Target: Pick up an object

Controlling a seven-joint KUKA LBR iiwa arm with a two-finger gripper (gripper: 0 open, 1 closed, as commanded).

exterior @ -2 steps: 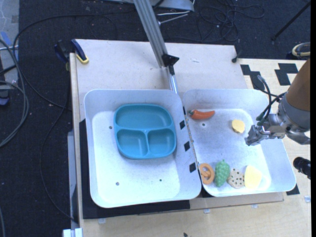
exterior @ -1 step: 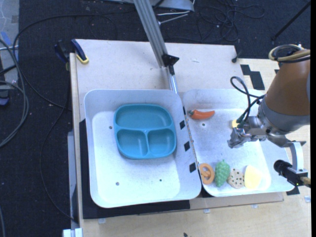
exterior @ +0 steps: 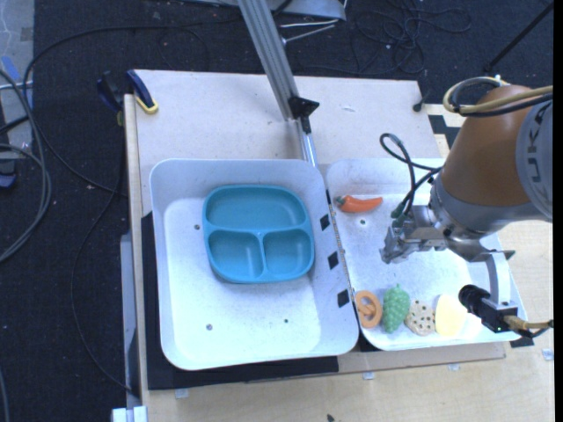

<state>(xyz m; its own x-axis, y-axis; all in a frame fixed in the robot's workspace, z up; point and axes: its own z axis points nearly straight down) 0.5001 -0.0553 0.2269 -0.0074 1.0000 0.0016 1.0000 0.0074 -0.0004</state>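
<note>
Two white bins sit on my table (exterior: 220,112); the left bin (exterior: 176,323) holds a blue tray (exterior: 259,233). My tool (exterior: 393,246) hovers over the right bin (exterior: 378,170), between carrot (exterior: 361,204) and pretzel (exterior: 368,308); whether it is spread, I cannot tell.

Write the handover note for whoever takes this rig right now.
Gripper: over the middle of the right bin, nothing visible between its fingers; open or shut can't be told from here.
Right bin: carrot near the far left corner; pretzel, green toy, cookie and a pale yellow piece in a row along the near edge.
Left bin: a blue divided tray.
Done: nothing lifted.
Left: grasp and raise any one object.
</note>
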